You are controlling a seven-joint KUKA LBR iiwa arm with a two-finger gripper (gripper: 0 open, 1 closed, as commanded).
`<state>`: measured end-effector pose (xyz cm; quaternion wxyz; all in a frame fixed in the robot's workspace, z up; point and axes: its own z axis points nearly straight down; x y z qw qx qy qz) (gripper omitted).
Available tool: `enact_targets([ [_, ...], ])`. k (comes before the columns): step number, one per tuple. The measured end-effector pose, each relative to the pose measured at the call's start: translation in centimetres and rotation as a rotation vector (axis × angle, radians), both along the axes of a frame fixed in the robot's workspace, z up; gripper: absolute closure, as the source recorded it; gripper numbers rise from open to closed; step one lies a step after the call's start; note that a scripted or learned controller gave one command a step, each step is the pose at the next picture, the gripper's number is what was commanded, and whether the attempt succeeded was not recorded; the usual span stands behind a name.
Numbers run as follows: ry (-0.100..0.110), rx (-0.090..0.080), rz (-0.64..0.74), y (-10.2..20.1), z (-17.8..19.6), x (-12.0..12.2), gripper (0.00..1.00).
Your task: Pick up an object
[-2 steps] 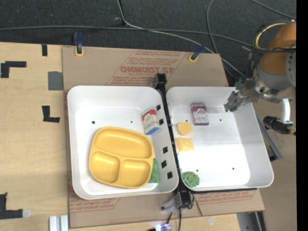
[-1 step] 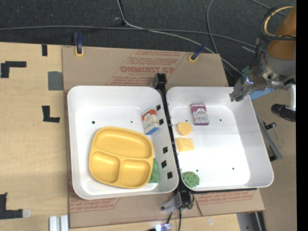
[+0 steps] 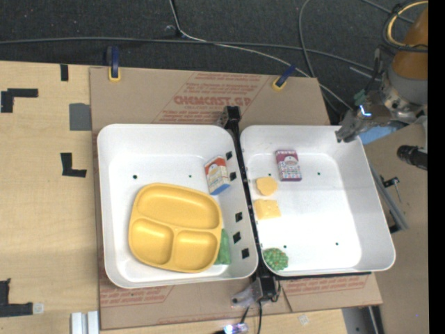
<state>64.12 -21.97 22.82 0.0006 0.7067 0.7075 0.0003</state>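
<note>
In the right bin point(image 3: 361, 186) lie a purple packet point(image 3: 288, 165), a round yellow piece point(image 3: 266, 186), a square yellow piece point(image 3: 267, 209) and a green lump point(image 3: 275, 258) near the front left corner. The left bin point(image 3: 115, 186) holds a yellow divided plate point(image 3: 174, 227), a small red, white and blue carton point(image 3: 217, 175) and a green item point(image 3: 224, 249) wedged by the plate. My gripper point(image 3: 347, 131) hangs over the right bin's far right corner, well away from all the objects. Nothing shows in its grasp.
Both bins rest on a cardboard sheet point(image 3: 208, 96) clamped at the back. Black cables point(image 3: 208, 40) run across the dark surface behind. The arm point(image 3: 409, 61) stands at the upper right, beyond the right bin's edge.
</note>
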Motion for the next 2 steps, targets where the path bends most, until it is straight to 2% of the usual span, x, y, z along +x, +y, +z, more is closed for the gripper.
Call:
enact_targets([
  [1, 0.003, 0.002, 0.004, 6.0, -0.5, -0.6, 1.00],
  [2, 0.004, 0.001, 0.002, 10.5, 0.4, -2.0, 1.00],
])
